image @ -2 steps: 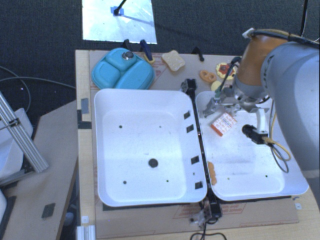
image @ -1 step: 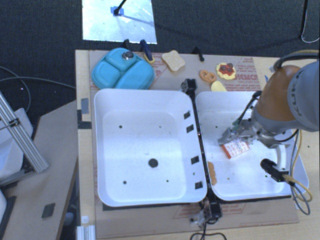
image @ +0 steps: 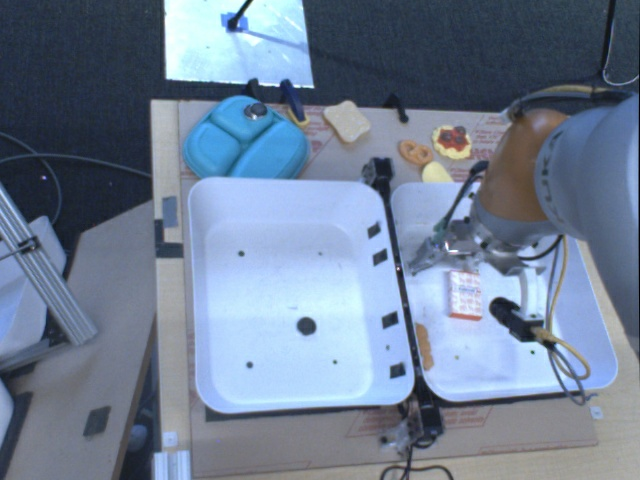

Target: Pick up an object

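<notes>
My gripper (image: pixel 432 254) hangs low over the right bin (image: pixel 585 353), near its left wall. A small red and white box (image: pixel 465 295) lies flat on the bin floor just to the right of and below the gripper, apart from it. An orange-brown snack piece (image: pixel 423 346) lies against the bin's left wall nearer the front. In the left bin (image: pixel 215 268) a small dark round object (image: pixel 306 325) rests on the floor. The grey arm with its orange band (image: pixel 515 173) covers the back of the right bin.
Behind the bins lie a blue divided container (image: pixel 245 140), a toast slice (image: pixel 347 121), a pretzel (image: pixel 414 152), a red-topped tart (image: pixel 452 141) and a yellow piece (image: pixel 436 173). A black cable plug (image: pixel 510 319) hangs from the arm over the right bin.
</notes>
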### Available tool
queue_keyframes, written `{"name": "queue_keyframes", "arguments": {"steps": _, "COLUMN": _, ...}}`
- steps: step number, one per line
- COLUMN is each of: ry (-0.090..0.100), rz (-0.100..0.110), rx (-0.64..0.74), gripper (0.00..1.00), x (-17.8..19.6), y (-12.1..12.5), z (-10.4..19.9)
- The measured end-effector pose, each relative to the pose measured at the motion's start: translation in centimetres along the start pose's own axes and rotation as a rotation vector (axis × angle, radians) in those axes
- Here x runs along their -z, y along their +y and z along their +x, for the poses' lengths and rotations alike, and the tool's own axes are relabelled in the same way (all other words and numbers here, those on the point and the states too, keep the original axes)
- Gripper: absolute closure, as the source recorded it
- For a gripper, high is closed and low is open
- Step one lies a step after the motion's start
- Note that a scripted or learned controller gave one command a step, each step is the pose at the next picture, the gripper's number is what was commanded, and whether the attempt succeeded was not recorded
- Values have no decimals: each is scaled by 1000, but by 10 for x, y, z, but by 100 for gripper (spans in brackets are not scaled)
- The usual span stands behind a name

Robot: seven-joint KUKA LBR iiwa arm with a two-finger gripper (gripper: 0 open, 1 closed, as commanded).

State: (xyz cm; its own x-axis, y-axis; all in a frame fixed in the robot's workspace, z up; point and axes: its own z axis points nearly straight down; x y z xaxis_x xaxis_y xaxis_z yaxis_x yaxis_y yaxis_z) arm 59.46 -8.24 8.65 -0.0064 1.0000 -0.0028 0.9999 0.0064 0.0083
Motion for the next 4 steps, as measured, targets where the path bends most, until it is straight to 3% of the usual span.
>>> {"name": "queue_keyframes", "arguments": {"steps": 1, "ry": 0, "rz": -3, "rx": -1, "gripper": 0, "x": -1, "y": 78, "z": -32}}
{"name": "queue_keyframes", "arguments": {"steps": 2, "ry": 1, "rz": 0, "rx": -7, "gripper": 0, "x": 1, "y": -10, "z": -46}}
{"name": "queue_keyframes", "arguments": {"steps": 3, "ry": 1, "rz": 0, "rx": -1, "gripper": 0, "x": -1, "y": 39, "z": -46}}
{"name": "queue_keyframes", "arguments": {"steps": 4, "ry": -4, "rz": -2, "rx": -6, "gripper": 0, "x": 2, "y": -42, "z": -121}}
